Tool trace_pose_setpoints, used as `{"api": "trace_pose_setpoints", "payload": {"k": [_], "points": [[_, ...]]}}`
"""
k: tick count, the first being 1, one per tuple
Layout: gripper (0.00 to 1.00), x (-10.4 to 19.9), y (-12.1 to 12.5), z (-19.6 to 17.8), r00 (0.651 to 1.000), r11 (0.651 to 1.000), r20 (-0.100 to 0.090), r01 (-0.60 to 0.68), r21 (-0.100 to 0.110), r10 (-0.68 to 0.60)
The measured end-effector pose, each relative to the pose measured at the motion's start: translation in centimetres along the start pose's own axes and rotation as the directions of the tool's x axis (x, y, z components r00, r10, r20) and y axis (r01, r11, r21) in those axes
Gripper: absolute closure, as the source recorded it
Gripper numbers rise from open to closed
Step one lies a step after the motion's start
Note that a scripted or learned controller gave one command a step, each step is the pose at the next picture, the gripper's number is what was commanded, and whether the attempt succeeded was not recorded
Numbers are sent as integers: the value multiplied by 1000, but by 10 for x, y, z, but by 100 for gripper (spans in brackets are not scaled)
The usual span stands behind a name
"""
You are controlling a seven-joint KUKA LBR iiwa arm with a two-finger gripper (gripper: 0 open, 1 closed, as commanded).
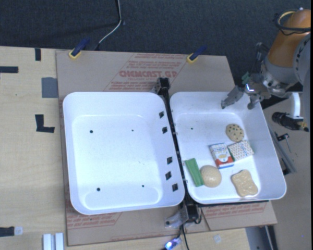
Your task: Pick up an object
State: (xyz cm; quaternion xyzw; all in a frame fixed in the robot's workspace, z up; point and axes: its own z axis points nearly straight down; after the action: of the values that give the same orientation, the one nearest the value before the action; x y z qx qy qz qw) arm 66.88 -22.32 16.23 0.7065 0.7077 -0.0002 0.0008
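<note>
Objects for picking all lie in the right bin (261, 120), toward its near right part. Largest to smallest: the cardboard sheet (146, 72) under both bins carries red print, seemingly "CHEMCAST GP", with finer lines too small to read. The left bin (73, 139) comes next, touching the right one along the middle. The arm (292, 40) hangs over the right bin's far right corner, its gripper (241, 97) open with nothing between the spread fingers. In the bin, a tan biscuit-shaped piece (244, 184) lies nearest the front, a round cream ball (211, 175) touches a green bar (193, 172), a small carton (221, 154) with illegible print sits beside a checked packet (241, 150), and a speckled cookie (234, 132) lies farthest back.
</note>
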Motion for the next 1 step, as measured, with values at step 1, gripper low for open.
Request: {"api": "trace_pose_setpoints", "payload": {"k": [1], "points": [[0, 1, -1, 19, 1000, 1000, 0, 1, 3, -1]]}}
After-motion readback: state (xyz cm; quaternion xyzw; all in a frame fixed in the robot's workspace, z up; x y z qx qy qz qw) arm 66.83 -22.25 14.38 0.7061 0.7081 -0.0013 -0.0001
